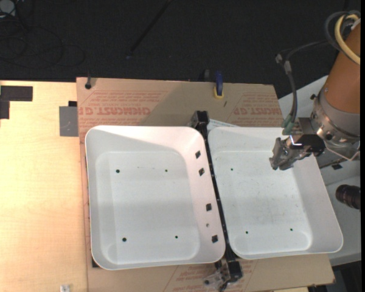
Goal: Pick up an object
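Note:
My gripper (281, 160) hangs over the upper right part of the right white bin (264, 215), close to its far right wall. It is a dark grey block below the arm's orange band (347, 72), and it points down and to the left. The bin floor beneath it shows small dark specks and a few mounting holes. I can make out no loose object in the gripper's dark shape.
The left white bin (100, 181) lies beside the right one, and black clips (208, 207) join them along the middle seam. Both rest on brown cardboard (146, 105) on a wooden bench (30, 193). Cables (289, 96) loop near the arm.

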Robot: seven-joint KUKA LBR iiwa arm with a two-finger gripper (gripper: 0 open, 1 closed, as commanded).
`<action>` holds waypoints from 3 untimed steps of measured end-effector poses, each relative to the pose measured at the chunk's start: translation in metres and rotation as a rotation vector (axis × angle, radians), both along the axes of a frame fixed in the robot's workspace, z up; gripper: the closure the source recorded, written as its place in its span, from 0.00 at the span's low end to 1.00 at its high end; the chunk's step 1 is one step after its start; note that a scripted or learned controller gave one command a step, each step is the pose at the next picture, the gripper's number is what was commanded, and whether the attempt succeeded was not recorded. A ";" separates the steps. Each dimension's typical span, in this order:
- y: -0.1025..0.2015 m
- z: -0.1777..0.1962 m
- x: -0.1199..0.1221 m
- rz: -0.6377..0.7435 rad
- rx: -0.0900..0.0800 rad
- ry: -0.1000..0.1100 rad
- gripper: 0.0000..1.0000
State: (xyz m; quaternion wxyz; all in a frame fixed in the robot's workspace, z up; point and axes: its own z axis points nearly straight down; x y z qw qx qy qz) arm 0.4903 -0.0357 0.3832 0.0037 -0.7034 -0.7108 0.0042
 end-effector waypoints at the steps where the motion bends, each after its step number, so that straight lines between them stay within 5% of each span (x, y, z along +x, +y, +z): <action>1: -0.024 -0.157 0.030 -0.013 0.000 0.006 1.00; 2: -0.075 -0.177 -0.018 -0.017 0.001 -0.002 1.00; 3: -0.026 -0.083 0.063 -0.003 0.000 -0.022 1.00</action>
